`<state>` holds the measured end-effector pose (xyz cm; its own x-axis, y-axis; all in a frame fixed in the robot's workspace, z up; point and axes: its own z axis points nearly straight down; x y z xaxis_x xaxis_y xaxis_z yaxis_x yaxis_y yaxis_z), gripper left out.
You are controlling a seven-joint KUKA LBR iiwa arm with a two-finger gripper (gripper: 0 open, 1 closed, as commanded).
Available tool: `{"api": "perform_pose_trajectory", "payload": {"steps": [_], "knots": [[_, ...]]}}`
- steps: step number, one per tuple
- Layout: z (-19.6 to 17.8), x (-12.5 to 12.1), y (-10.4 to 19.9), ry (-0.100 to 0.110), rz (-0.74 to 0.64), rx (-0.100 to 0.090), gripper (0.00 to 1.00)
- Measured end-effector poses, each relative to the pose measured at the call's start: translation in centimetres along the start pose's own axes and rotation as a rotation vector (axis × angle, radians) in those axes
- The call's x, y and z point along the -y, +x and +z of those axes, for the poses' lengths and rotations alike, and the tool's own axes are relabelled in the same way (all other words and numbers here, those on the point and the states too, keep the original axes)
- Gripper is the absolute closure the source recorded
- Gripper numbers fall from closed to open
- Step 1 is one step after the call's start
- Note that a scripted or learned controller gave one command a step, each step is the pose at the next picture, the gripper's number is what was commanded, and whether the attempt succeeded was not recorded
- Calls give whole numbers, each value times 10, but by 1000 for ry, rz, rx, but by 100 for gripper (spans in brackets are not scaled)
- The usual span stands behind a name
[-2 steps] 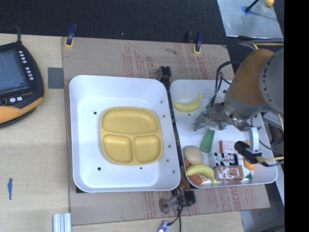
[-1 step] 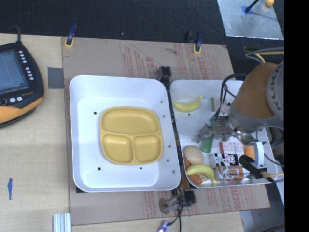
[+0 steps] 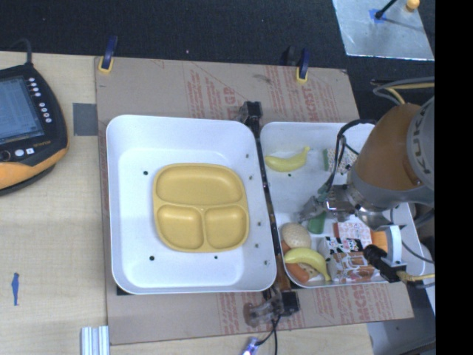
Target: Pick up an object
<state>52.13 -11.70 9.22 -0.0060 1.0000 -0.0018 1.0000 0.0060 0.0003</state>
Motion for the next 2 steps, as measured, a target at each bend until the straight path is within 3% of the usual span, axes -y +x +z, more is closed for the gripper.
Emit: {"api": "perform_pose_trajectory", "payload": {"steps": [1, 2], "knots": [[-10, 0, -1, 2, -5, 2, 100], [-100, -62, 43, 3, 2, -2, 100]]}}
